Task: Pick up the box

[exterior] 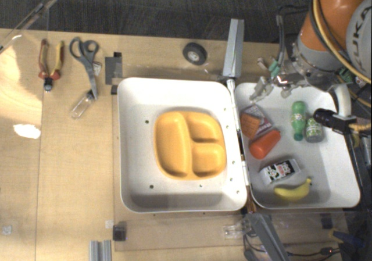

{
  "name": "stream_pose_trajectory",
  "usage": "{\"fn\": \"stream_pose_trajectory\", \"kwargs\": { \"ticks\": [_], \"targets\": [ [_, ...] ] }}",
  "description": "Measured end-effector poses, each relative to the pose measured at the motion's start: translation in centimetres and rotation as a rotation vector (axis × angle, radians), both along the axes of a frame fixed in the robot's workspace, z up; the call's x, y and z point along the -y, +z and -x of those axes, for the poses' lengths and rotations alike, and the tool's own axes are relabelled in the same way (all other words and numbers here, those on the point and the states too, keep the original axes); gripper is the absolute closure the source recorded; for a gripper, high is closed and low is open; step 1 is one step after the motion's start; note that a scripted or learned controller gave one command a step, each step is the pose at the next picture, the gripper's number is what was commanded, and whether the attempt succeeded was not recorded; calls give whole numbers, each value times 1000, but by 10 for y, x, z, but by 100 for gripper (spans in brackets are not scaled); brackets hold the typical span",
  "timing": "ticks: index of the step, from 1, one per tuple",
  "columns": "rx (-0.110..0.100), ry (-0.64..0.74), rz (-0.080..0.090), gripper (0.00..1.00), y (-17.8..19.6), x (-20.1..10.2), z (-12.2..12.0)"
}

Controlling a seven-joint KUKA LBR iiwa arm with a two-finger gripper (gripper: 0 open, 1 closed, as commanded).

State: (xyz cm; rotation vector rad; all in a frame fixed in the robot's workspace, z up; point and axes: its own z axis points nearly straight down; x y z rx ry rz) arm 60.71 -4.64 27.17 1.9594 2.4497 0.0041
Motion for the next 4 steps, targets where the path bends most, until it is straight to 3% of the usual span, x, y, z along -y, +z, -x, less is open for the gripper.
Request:
{"fn": "stream_pose_trajectory", "kwargs": {
  "ticks": [1,2,3,4],
  "targets": [
    [-3,1,0,0,-106,45,-19],
    [1,52,0,0,-176,50,-22],
    [19,55,2,100,-157,49,-27],
    [56,192,9,100,-160,54,-15]
  ]
}}
